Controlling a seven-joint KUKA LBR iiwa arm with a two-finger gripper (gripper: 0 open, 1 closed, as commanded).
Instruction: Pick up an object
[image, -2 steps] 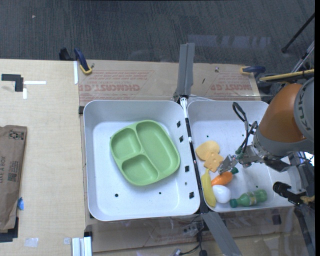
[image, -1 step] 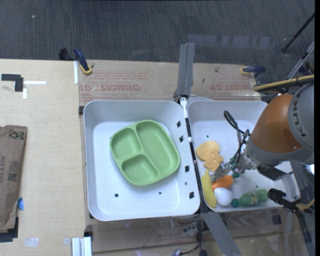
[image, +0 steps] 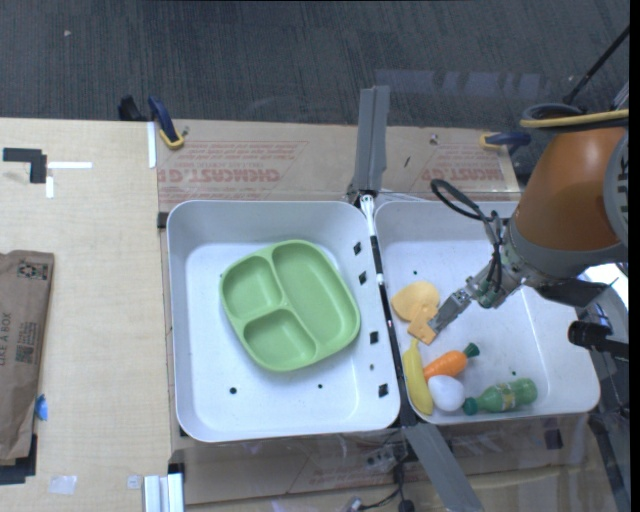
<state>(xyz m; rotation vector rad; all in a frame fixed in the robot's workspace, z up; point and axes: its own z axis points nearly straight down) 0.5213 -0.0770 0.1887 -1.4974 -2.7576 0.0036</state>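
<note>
My gripper (image: 438, 322) reaches down into the right bin (image: 540, 330) from the right. Its tip sits at a small tan-orange block (image: 422, 331) just below a yellow rounded piece (image: 415, 298), and seems to touch the block. Toward the bin's front lie a toy carrot (image: 447, 362), a yellow banana (image: 415, 378), a white egg (image: 447, 394) and a green bottle (image: 505, 396) on its side. Nothing is lifted off the bin floor.
A green divided plate (image: 290, 303) lies in the left bin (image: 200, 330). A raised divider (image: 378, 300) separates the two bins. A brown paper bag (image: 20, 350) lies on the bench at far left. The arm's orange band (image: 570, 190) hangs over the right bin's back corner.
</note>
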